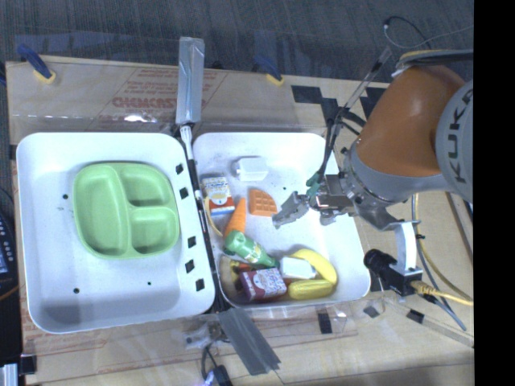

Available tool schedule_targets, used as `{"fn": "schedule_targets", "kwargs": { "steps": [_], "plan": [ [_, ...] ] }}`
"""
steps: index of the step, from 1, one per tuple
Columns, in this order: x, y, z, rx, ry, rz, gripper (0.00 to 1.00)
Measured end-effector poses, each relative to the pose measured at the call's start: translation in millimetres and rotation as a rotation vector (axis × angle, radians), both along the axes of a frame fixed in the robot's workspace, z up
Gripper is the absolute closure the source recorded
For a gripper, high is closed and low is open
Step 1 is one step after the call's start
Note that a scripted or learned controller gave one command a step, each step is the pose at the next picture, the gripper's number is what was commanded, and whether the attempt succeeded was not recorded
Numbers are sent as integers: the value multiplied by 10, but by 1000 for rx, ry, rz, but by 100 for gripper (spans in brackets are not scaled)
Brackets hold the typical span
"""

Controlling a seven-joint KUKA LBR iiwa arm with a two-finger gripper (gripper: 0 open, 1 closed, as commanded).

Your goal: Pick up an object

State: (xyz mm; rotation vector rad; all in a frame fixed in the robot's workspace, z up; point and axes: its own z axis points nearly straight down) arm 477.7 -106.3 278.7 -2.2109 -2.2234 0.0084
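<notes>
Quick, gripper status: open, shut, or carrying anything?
Gripper: over the right bin, just right of the orange waffle piece; open or shut cannot be told, and nothing visibly held.

The large rounded grey robot arm [451,147] wears a broad glossy orange band [406,127] above its wrist, and black capital letters run down the pale grey shell at its right side. Thin black cables [354,107] loop from the upper casing down to a small metallic two-finger gripper [288,209], whose grey mount carries small green and red spots beside the wrist.
</notes>
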Motion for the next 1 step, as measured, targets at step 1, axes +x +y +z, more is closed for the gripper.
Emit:
{"fn": "schedule_targets", "kwargs": {
  "steps": [1],
  "plan": [
    [227,199,-887,3,2,289,0]
  ]
}}
